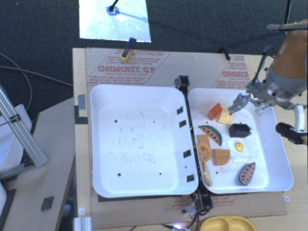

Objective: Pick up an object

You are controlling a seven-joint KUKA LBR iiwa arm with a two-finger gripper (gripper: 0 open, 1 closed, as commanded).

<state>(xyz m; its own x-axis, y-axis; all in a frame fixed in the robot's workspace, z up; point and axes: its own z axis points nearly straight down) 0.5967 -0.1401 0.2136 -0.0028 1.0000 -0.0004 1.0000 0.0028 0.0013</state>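
We judged the step in hand as the approach: arm (288, 61) was over the top-right of the right bin (281, 174), w/ gripper (239, 102) reaching in toward the pile of toy food. Nothing picked yet, as far as we could see.

To do it well, we figured the best bet was one piece w/ clear space round it. The orange wedge (214, 111) and yellow block (224, 117) sat touching, right by the fingertips, so going straight down risked nudging both. The black piece (239, 129) lay just below them, fried egg (237, 147) below that. The watermelon slice (247, 173) near the bottom sat apart from the rest; easier target imo, but farther off. The other slice (211, 134) and orange bits (204, 148) crowded the bin's left wall, so awkward there.

Gripper: we couldn't tell how far open it was; too small and blurred at that angle. Nothing visibly betw. the fingers. Tip looked just above or beside the yellow block; touching or not, we couldn't say.

Left bin (96, 143) held none of the food.
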